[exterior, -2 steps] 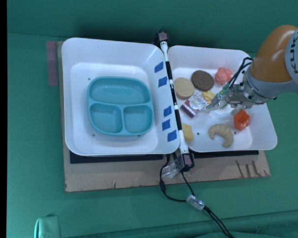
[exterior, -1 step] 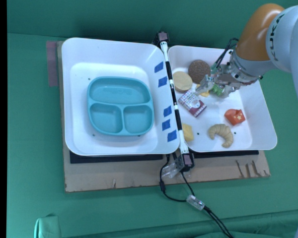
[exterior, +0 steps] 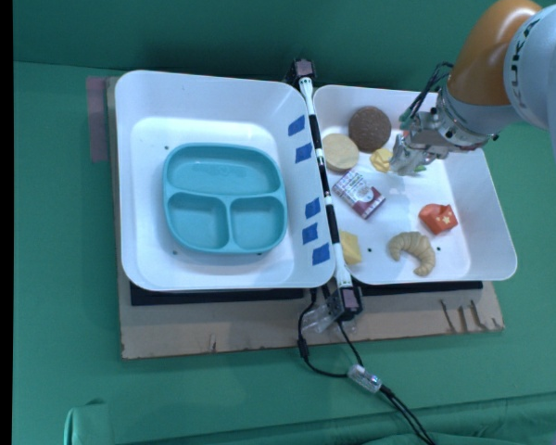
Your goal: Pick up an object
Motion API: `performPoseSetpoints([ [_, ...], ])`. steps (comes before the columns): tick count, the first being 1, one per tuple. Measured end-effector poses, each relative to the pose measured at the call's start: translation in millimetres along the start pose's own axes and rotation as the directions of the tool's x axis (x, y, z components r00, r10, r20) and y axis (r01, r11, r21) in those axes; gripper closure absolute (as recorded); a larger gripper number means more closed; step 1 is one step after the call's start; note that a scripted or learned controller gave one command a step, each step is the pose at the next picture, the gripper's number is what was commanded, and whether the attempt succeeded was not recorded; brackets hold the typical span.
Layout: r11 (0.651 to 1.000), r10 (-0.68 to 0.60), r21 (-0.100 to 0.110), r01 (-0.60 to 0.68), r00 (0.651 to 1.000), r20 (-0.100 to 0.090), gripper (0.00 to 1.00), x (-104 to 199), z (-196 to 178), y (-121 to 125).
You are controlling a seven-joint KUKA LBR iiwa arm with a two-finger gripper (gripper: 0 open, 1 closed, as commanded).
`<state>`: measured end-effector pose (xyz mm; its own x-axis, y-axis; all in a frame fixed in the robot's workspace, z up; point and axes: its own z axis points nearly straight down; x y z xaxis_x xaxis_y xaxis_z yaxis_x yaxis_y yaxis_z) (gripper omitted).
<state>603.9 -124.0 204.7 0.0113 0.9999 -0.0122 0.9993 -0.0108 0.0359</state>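
Right bin (exterior: 482, 213): gripper (exterior: 406, 163) beside yellow piece (exterior: 381, 160)

Open floor (exterior: 445, 188) between carton (exterior: 359, 194), tomato (exterior: 438, 218)

1. The arm (exterior: 528, 49) enters from the upper right corner of the camera view and slants down toward the left.
2. Its outer casing is grey, with a rounded orange band (exterior: 486, 49) just above the wrist.
3. Below the band sits a grey wrist section (exterior: 463, 119) with thin cables looping along its upper side.
4. The gripper (exterior: 410, 160) hangs at the arm's lower left end, pointing down and a little leftward.
5. The gripper's tip is too small and blurred to read more closely.
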Motion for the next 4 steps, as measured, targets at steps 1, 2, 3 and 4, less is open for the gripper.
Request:
performPoseSetpoints([
  [1, 1.0, 0.0, 0.0, 0.0, 1.0, 0.0, 0.0, 0.1, 0.0, 0.0],
  [2, 1.0, -0.008, 0.019, 0.008, 1.0, -0.007, 0.0, 19.6, 19.0, 50.3],
  [3, 1.0, -0.003, 0.002, 0.003, 1.0, -0.001, 1.0, 17.1, 0.4, 54.4],
  [4, 1.0, -0.003, 0.002, 0.003, 1.0, -0.001, 0.0, 17.1, 0.5, 54.4],
])
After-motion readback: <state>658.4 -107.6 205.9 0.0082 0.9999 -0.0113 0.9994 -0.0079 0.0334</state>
